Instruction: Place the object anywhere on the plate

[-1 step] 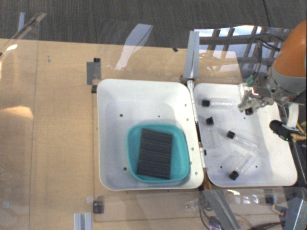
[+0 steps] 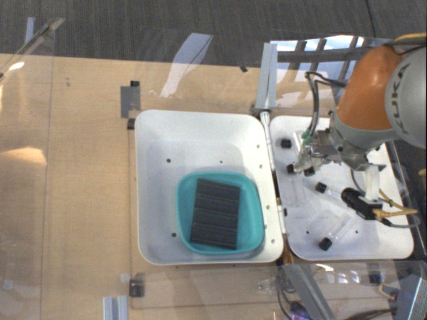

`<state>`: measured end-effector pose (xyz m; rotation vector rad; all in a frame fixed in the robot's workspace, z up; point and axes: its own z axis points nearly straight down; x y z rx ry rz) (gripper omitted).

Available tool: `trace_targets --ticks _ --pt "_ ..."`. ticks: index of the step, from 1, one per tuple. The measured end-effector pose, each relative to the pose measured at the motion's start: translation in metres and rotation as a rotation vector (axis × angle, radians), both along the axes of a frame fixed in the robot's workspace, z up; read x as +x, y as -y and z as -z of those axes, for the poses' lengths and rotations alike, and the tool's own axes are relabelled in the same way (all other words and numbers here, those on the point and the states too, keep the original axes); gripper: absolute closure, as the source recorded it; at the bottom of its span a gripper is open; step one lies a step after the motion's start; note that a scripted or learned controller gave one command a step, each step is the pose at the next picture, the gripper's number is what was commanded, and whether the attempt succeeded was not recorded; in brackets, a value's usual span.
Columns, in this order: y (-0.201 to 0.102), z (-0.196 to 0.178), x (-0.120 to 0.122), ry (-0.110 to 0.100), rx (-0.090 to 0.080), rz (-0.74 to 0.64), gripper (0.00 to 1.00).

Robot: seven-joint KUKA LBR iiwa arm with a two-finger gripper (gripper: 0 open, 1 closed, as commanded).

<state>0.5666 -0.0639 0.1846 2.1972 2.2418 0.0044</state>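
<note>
A teal plate [image 2: 252, 209] sits in the left white bin [image 2: 160, 179] with a dark ridged block [image 2: 215, 213] already lying flat on it. The arm's pincer [image 2: 305, 160] hangs over the right bin [image 2: 393, 242] among small dark pieces; its state cannot be told. Placing looks complete, so what remains is probably just withdrawing.

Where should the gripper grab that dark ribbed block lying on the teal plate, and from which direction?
Probably from straight above, closing across the two long edges of the dark ribbed block. It lies flat on the teal plate, longer than wide, and the plate's raised rim blocks a sideways approach. The gripper is over the right bin.
</note>
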Motion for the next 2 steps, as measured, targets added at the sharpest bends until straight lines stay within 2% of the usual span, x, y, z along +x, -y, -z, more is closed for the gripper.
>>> trace_targets --ticks 1,2 --pt "-0.0665 -0.0017 -0.0326 0.0 0.001 -0.042 1.0" --pt "-0.066 -0.0018 -0.0325 0.0 0.001 -0.041 0.0"
